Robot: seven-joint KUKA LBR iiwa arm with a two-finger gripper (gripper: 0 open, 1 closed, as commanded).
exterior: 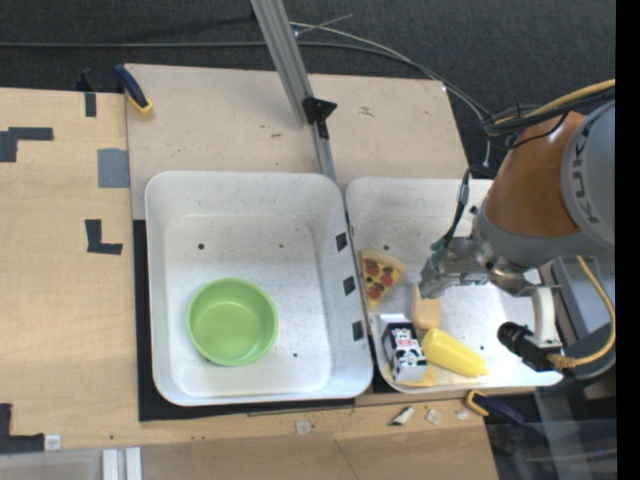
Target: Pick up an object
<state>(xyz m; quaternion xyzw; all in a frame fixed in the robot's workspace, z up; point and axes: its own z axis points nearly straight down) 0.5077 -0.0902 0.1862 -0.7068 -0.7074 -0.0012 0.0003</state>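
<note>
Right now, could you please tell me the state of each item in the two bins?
green bowl: upright, in left bin
pizza slice: flat, in right bin
yellow object: on its side
black-and-white carton: lying beside it
end effector: above right bin

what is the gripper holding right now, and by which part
It cannot be told. The gripper hangs low in the right bin, just above a tan block and beside the pizza slice.

green bowl [233,320] | yellow block [452,354] | white bins [170,268]
</note>
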